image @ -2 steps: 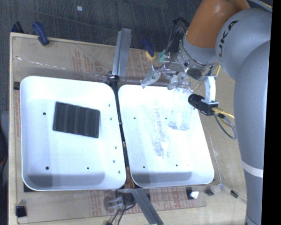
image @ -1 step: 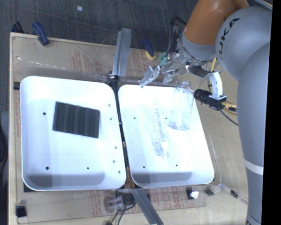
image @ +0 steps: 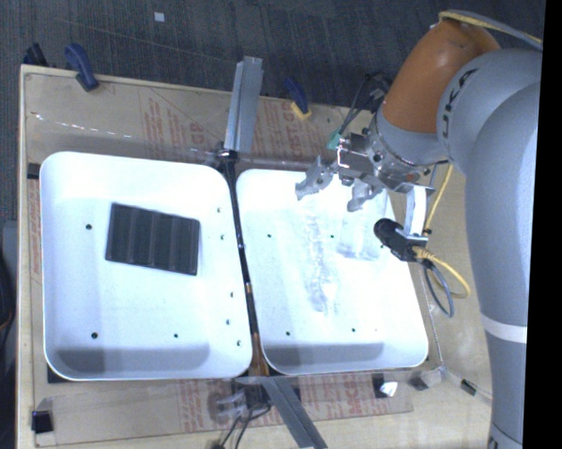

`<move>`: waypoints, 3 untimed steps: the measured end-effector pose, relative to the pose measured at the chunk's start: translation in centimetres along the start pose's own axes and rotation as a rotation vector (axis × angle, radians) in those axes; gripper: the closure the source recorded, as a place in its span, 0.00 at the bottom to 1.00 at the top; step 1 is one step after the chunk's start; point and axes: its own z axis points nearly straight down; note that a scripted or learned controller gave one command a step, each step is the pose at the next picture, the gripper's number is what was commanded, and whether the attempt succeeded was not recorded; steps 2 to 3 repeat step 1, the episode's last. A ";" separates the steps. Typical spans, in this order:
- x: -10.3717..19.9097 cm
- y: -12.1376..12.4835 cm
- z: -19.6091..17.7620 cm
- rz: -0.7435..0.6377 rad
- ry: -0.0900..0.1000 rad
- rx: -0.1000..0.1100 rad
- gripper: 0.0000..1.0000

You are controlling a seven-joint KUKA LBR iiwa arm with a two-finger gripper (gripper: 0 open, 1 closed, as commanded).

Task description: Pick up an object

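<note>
Your tool [image: 337, 186] sits over the right white bin's [image: 387, 351] far edge, fingers spread wide, holding nothing — the dark ribbed rectangular slab [image: 153, 239] lies well left in the left white bin [image: 58, 348], long axis running left-right.

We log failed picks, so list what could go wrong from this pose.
1. The end effector hangs over the right bin, while the dark slab lies in the left bin; closing here would likely grab nothing.
2. The slab lies flat, so the fingers may slide off its edges.
3. Crossing over, the arm could clip the divider between the bins.
</note>
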 end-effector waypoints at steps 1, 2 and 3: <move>-6.0 0.5 -7.0 -0.092 -0.001 -0.005 0.00; -6.0 0.5 -7.0 -0.092 -0.001 -0.005 0.00; -6.0 0.5 -7.0 -0.092 -0.001 -0.005 0.00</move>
